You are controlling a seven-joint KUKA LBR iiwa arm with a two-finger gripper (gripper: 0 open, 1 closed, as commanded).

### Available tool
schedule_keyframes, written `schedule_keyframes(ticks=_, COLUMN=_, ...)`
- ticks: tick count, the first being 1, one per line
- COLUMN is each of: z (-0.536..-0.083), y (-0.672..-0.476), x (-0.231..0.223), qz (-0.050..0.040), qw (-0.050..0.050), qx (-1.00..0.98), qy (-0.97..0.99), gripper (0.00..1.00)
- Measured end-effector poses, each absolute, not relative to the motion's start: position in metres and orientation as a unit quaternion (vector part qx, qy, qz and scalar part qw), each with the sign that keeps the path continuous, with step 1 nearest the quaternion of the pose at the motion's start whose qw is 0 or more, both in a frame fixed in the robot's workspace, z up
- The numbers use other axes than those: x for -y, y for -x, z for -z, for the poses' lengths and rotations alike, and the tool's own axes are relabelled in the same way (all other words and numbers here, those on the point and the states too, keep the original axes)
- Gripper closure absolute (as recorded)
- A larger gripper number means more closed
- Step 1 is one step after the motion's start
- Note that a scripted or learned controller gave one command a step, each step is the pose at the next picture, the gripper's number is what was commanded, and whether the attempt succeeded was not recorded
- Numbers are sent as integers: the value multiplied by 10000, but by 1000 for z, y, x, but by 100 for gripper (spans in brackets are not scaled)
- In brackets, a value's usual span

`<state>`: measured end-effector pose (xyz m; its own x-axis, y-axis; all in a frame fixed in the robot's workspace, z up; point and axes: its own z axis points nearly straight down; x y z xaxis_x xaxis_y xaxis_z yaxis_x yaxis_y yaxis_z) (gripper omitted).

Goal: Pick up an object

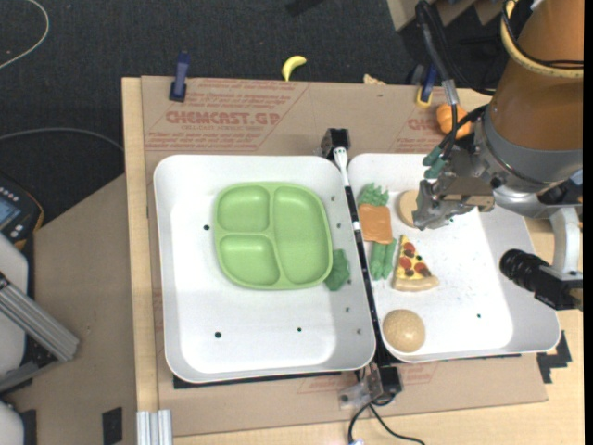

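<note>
Gripper hovered over tan disc, 12 o'clock of pizza slice; finger state indeterminable. Risk: flat disc could slip a grasp.

We see several small toy foods in the right bin, gathered along its left side. A pizza slice lies flat, its crust toward the near edge, dotted with red and dark toppings. Just beside it on the left lies a long green vegetable. An orange block rests above that, touching a leafy green piece. A round tan bun sits near the front edge. A pale round item lies partly hidden, so we cannot tell its shape.
</note>
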<state>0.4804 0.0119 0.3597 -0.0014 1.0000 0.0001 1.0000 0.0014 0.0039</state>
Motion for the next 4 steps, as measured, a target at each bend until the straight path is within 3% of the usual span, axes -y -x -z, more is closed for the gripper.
schedule_keyframes(ticks=1, z=-364, y=-479, x=-116, qz=-20, qw=2, qx=-7112, qy=-7030, gripper=100)
schedule_keyframes(ticks=3, z=-364, y=-479, x=-135, qz=-2, qw=-1, qx=-7078, qy=-7064, gripper=100)
schedule_keyframes(ticks=4, z=-226, y=-477, x=-95, qz=62, qw=-37, qx=-7051, qy=-7090, gripper=100)
